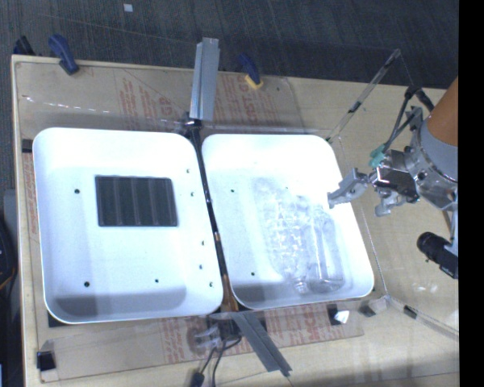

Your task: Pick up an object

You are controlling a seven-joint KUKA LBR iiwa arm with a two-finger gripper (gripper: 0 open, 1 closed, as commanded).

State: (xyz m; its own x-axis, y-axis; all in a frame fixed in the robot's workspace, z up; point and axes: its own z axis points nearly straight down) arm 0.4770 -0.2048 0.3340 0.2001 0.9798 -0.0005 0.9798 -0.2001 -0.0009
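Note:
A dark grey ribbed rectangular block (136, 201) lies flat in the left bin (64, 289). In the right bin (234, 168) lies a clear plastic item (300, 236) that looks like transparent bottles or wrapping, stretching from the middle toward the front right corner. My gripper (365, 197) hovers at the right rim of the right bin, to the right of the clear item. It is open, with one finger (344, 190) reaching over the rim and nothing between the two fingers.
A metal bar (203, 79) stands behind the seam between the bins and another (258, 347) lies in front. Blue clamps (63, 53) hold the board's back edge. Thin rods (371, 87) slant near the arm at right.

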